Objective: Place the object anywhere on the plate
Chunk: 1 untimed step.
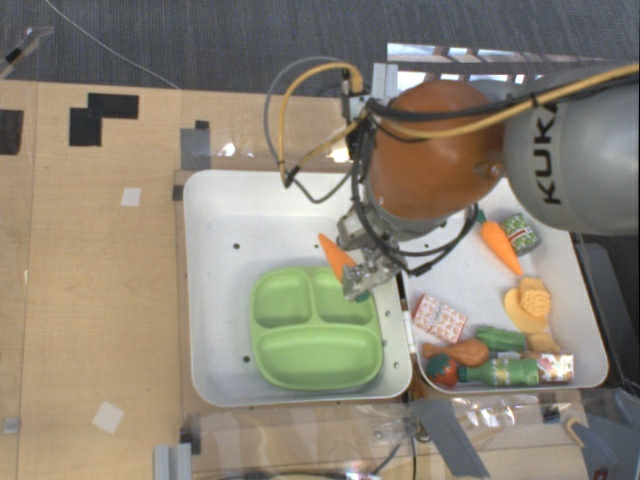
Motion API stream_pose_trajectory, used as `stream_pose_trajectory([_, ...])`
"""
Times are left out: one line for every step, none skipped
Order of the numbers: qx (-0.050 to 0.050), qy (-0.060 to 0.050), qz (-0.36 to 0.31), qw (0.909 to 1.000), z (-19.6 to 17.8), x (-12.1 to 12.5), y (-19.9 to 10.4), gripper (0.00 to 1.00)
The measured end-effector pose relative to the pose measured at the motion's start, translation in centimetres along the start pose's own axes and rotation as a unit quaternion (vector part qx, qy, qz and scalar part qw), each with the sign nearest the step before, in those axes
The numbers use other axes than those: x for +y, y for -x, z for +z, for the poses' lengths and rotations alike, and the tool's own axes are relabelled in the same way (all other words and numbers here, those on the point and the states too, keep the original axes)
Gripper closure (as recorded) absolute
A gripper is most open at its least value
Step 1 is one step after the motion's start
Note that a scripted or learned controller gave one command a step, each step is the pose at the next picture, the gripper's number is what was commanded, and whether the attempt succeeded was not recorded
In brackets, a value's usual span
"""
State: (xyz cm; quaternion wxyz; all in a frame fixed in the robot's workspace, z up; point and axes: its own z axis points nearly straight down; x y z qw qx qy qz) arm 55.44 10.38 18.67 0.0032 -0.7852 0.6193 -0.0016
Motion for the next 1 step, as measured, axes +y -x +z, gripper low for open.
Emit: stream_pose_trajectory([0.000, 0.000, 0.000, 1.0000, 0.04, 0.02, 0.03, 0.00])
